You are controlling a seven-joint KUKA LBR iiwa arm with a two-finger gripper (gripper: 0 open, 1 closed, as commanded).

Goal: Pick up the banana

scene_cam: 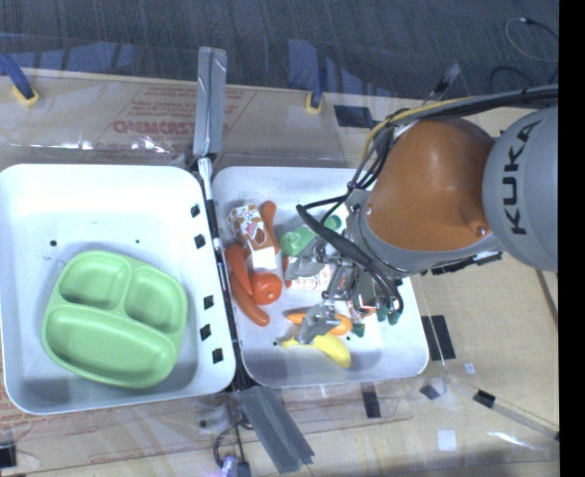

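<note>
The yellow banana (331, 350) lies near the front edge of the right bin (401, 358), partly hidden by the gripper above it. My gripper (324, 318) hangs low over the bin's contents, just above and touching close to the banana. The grey arm with its orange band (431, 187) covers the bin's right half. Nothing can be seen held between the fingers.
The right bin also holds a red tomato (265, 287), an orange carrot-like piece (242, 284), a green item (298, 239) and a small box (249, 223). A green divided plate (118, 316) lies in the left bin (34, 197).
</note>
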